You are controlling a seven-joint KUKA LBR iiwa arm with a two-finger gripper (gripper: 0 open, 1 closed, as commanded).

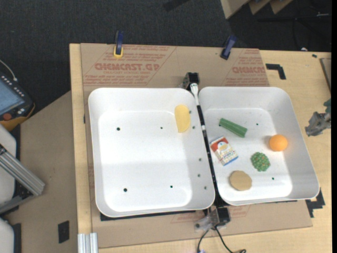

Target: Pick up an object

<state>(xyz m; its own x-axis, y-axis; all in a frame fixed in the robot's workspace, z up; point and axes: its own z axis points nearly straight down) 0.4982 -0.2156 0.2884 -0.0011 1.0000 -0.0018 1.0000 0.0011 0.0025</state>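
Observation:
The left bin point(105, 141) holds a pale yellow oblong piece point(182, 118) against its right wall. In the right bin point(287, 101) lie a green stick point(233, 127), an orange ball point(278, 143), a small red-and-white carton point(224, 151), a knobbly green piece point(260, 161) and a round tan disc point(240, 181). My gripper point(317, 123) shows as a small grey shape at the frame's right edge, just outside the right bin's rim and to the right of the orange ball. Nothing is seen in it.
Both bins rest on a brown cardboard sheet point(158, 62) held by two blue clamps point(119, 44) at the back. A black bracket point(191, 80) sits at the far end of the seam between the bins. Cables point(213, 231) hang at the front edge.

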